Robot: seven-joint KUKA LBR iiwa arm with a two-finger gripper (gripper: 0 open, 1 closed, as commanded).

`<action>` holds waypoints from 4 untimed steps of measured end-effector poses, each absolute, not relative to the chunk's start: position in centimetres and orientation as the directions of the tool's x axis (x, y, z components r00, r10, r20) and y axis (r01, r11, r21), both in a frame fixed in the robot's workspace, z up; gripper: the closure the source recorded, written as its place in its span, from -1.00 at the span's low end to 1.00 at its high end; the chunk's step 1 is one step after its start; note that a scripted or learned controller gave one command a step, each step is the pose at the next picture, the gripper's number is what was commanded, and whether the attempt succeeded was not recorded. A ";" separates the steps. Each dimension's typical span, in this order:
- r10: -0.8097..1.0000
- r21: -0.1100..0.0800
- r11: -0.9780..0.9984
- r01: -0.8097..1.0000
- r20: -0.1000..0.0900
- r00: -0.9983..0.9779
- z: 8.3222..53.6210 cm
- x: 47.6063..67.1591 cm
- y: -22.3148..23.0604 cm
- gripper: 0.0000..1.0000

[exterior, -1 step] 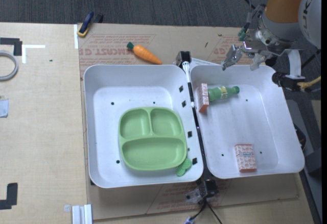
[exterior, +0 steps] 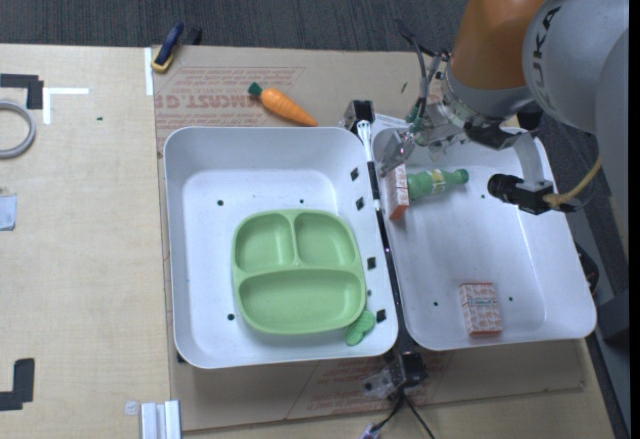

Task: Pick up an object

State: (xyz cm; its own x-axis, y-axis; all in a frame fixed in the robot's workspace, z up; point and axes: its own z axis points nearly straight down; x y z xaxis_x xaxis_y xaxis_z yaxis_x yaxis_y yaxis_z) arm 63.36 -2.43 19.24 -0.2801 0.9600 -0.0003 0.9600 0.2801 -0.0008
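The arm [exterior: 540, 37] reaches in from the right, its orange band above the far edge of the right bin [exterior: 520, 327]. The tool [exterior: 405, 142] sits low at the far left corner of the right bin, close to the wall between the two bins. Whether the tool is apart or together cannot be told from this view.

Just near of the tool lies a small red and white box [exterior: 397, 192], long and narrow, resting against the left wall of the right bin. Touching its right side lies a green bottle [exterior: 437, 182] on its side, with a pale label and its cap pointing right. A second small carton [exterior: 481, 309], red and white with printed panels, lies flat in the near right part of the same bin, well apart from the tool.

The left bin [exterior: 200, 327] holds a green divided plate [exterior: 298, 272] with three compartments. A small green item [exterior: 360, 328] touches its near right corner.

An orange toy carrot [exterior: 284, 105] lies on the table [exterior: 80, 277] beyond the left bin.
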 end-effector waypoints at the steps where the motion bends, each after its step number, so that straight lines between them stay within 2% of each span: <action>1: 0.859 0.000 0.512 0.859 0.000 -0.512 19.2 57.1 -0.7 -1.00; 2: 0.889 0.000 0.457 0.889 0.000 -0.457 19.2 56.0 -0.2 -1.00; 3: 0.850 0.001 0.526 0.850 -0.001 -0.526 19.2 48.3 -3.0 -1.00; 4: 0.725 0.002 0.689 0.725 -0.002 -0.689 19.3 47.9 -8.5 -1.00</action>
